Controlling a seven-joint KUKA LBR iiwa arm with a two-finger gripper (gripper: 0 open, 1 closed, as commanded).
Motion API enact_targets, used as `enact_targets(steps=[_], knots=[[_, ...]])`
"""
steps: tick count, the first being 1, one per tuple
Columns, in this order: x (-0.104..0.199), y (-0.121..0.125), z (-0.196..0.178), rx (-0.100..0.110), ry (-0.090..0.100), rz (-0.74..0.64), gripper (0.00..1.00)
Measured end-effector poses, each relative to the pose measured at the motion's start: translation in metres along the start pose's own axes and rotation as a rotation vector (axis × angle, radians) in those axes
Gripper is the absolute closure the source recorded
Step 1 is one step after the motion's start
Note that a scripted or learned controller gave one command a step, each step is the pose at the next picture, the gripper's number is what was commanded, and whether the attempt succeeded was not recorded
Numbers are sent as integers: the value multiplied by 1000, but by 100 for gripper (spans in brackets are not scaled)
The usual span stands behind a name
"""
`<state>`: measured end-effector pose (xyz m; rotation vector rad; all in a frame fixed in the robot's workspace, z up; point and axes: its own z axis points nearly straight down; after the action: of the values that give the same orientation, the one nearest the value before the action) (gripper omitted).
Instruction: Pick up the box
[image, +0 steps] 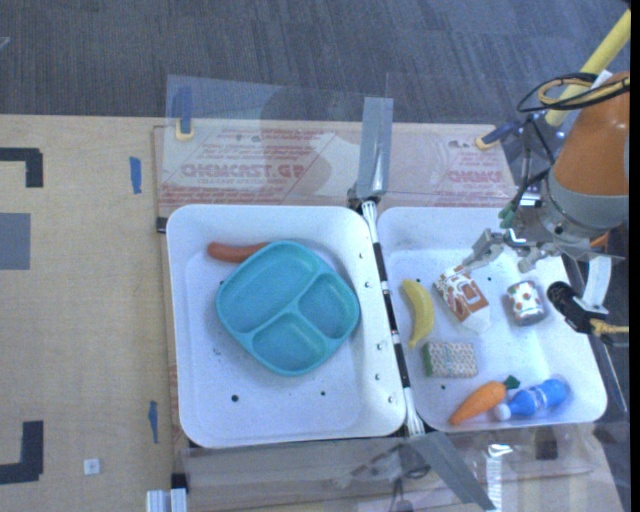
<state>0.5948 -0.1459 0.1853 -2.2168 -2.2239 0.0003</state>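
While the left shallow white bin (190, 400) held a turquoise three-compartment plastic plate (288, 306) near its middle, a slim orange sausage-shaped toy (232, 252) lay at the plate's upper left edge, partly tucked under its rim. Across the central divider, the right shallow white bin (420, 235) carried a yellow toy banana (418, 312) lying lengthwise close to its left wall. Just below the banana sat a flat speckled green-edged sponge-like pad (451, 359). To the banana's right, and touching nothing else clearly, lay the small orange-and-white printed cardboard box (461, 295), tilted on the bin floor. An orange toy carrot with a green tip (480, 400) lay near the bin's front wall, with a blue-and-white plastic bottle (535, 398) just beside it on the right. A small brown-and-white rounded item (525, 303) rested right of the box. Above the box and this item hovered the grey two-finger gripper (510, 250), its fingers spread apart with nothing between them, one tip near the box's upper corner; the orange-banded arm (592, 150) stood behind it.
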Motion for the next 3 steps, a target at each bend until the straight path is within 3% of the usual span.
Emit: enact_targets(steps=[1,2,3], knots=[[17,-83,66,-1,-1,-130,0],[40,-101,91,-28,-12,-185,0],[40,-98,79,-37,-13,-184,100]])
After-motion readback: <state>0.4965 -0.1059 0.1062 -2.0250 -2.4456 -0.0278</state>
